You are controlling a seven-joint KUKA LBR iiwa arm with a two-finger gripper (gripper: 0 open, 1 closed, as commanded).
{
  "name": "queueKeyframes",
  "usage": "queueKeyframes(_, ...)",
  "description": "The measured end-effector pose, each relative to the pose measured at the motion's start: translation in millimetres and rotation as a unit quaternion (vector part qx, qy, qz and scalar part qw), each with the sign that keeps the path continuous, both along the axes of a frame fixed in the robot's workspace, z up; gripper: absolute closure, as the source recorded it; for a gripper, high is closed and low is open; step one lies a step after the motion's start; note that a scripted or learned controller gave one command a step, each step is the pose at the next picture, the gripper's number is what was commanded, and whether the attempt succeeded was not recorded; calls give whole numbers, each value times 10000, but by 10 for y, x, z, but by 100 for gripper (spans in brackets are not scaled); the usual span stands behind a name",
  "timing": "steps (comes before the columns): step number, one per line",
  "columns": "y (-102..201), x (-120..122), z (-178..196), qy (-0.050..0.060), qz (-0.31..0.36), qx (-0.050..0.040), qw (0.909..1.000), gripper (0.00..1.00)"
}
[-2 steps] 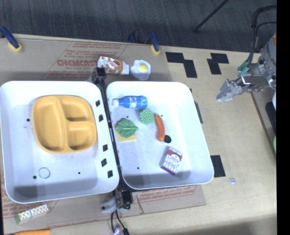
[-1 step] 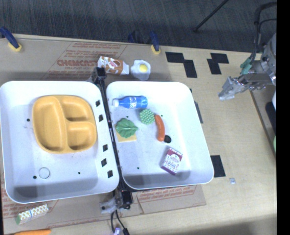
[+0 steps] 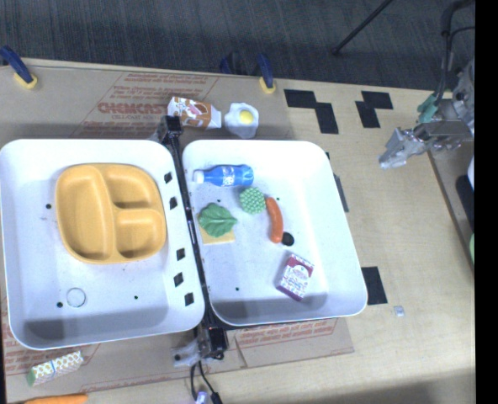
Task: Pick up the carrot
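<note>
Small wrapped packet on bench at front edge, partly cut off. Two white bins: left bin holds one yellow divided tray; right bin holds one carrot mid-bin, green ball touching its top end, blue bottle, leaf, purple carton. Gripper over bare bench at right, grasping nothing; whether released or clenched, can't tell.

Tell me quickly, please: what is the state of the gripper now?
Gripper: holding nothing, off to the right of the right bin, away from the carrot; open or closed cannot be told.
</note>
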State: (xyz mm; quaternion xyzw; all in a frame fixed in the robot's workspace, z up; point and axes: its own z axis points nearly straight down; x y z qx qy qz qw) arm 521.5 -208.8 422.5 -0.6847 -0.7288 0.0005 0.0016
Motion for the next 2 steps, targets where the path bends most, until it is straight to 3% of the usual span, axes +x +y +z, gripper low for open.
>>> queueKeyframes(2,1,11,210,-4,57,-5,10000,100)
